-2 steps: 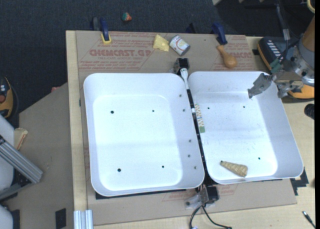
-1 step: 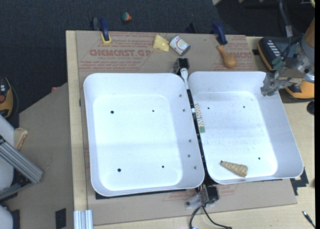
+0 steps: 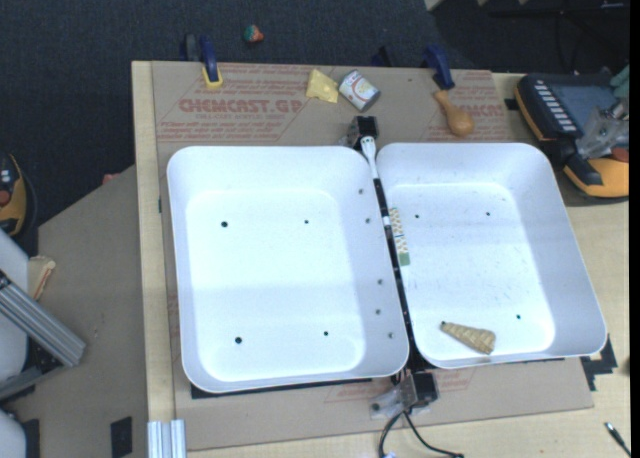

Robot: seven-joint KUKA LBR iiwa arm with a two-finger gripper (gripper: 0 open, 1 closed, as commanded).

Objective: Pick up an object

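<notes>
We see 1 candidate, a tan cone (image 3: 468,336), lying at the near edge of the right bin (image 3: 560,246). We judge the pick not yet begun; next calls for descending over it. Jaw state: we cannot tell.

Two smooth white plastic bins (image 3: 190,246) sit on matt brown cardboard (image 3: 250,106); the cone (image 3: 468,336) looks rough, tan.
</notes>
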